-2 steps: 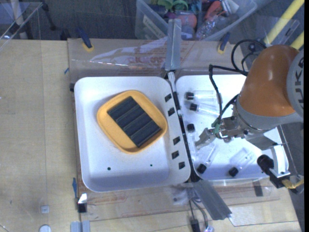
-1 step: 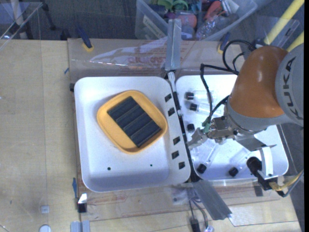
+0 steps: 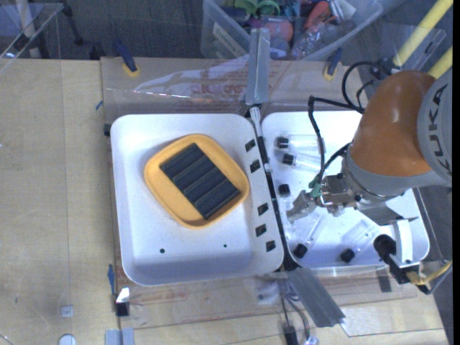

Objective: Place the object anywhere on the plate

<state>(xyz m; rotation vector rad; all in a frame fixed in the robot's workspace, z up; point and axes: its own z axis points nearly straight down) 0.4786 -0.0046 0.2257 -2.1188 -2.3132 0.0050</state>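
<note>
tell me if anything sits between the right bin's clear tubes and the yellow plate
Only the raised divider where the two bins meet. The clear tubes lie right of it; the yellow plate, already bearing a dark ridged block, lies left.

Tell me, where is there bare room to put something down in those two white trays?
The left bin has bare floor all round the yellow plate, widest below it along the near wall and in the left corners. The plate's middle is taken by a dark ridged object. The right bin is crowded: clear tubes with black caps lie scattered and the arm hangs over it.
</note>
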